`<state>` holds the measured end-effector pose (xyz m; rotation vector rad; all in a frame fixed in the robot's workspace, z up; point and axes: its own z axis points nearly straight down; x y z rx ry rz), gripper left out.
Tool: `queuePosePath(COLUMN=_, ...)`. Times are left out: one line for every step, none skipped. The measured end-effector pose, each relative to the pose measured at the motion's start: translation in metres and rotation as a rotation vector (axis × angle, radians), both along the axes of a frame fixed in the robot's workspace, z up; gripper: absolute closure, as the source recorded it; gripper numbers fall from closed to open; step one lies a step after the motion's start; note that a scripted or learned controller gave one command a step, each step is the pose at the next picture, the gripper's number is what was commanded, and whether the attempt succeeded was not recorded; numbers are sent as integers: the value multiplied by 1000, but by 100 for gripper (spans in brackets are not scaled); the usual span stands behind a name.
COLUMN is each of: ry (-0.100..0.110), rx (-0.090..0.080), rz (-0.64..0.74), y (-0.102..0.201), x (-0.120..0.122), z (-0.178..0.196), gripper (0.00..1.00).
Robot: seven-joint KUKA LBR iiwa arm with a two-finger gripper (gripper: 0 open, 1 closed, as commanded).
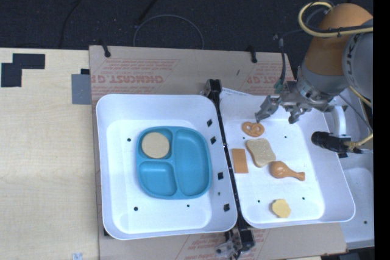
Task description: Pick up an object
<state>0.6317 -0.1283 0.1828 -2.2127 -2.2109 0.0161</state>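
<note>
The grey arm with its orange band enters from the upper right of the frame, and its tool (281,111) hangs over the upper part of the right bin (341,192), with the two fingers spread apart and nothing between them. One dark fingertip points down and left toward the pretzel (253,128), which lies just below it on the bin floor, close to it but apart. Just under the pretzel sits a slice of toast (261,152), tilted, and to its left, near the bin's left wall, lies a small orange rectangular cracker (240,161). To the lower right of the toast is a toy chicken drumstick (286,171), its bone end pointing right. Near the bottom of the right bin rests a small yellow chunk (281,208), well apart from the others. The left bin (116,112) holds a blue divided plate (192,164), and a round tan cookie (155,145) lies in its upper left compartment. Both bins sit on a cardboard sheet (152,67) on the counter (42,155).
</note>
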Motion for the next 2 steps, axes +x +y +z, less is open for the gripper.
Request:
queuePosePath(ry=-14, rx=-2, rz=2, y=0, x=3, z=8, gripper=0)
queuePosePath(ry=-11, rx=-2, rz=2, y=1, x=4, z=-34, gripper=0)
